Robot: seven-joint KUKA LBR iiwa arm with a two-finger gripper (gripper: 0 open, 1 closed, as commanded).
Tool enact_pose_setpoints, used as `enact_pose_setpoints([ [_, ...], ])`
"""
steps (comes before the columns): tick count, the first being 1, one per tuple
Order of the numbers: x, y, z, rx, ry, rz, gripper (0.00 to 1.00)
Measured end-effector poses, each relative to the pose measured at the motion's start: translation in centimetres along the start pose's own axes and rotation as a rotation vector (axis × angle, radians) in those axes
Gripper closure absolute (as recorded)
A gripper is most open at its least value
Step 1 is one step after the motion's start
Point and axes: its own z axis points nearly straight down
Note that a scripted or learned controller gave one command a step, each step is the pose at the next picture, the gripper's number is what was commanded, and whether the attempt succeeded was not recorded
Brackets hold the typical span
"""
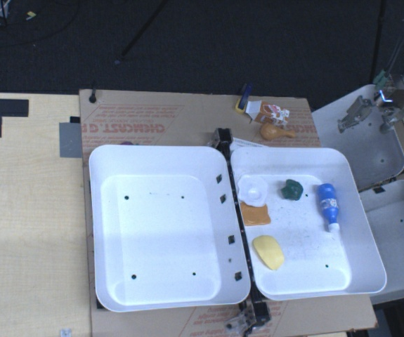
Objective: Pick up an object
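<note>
The right bin [360, 272] holds several objects. A blue bottle with a white cap [327, 203] lies near its right side. A dark green lump [293, 189] sits to the bottle's left. A white round piece [252, 189] and a flat orange-brown piece [256, 214] rest by the bin's left wall. A yellow oval object [268, 252] lies nearer the front. The gripper [374, 111] hangs at the far right, beyond the right bin's back corner, above a grey plate and away from all the objects.
The left bin [107, 258] adjoins the right one along a black hinge strip [231, 209]. Behind the bins, on the cardboard [152, 121], lie an orange-and-white toy [274, 122] and a small blue-and-yellow item [244, 98]. A grey plate [342, 128] stands at the right.
</note>
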Motion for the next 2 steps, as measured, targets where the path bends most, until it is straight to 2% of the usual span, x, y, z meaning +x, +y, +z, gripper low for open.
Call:
enact_pose_setpoints([
  [1, 0.3, -0.2, 0.1, 0.020, 0.006, -0.005, 1.00],
  [2, 0.7, 1.6, -10.5, 0.008, 0.005, 0.000, 1.00],
])
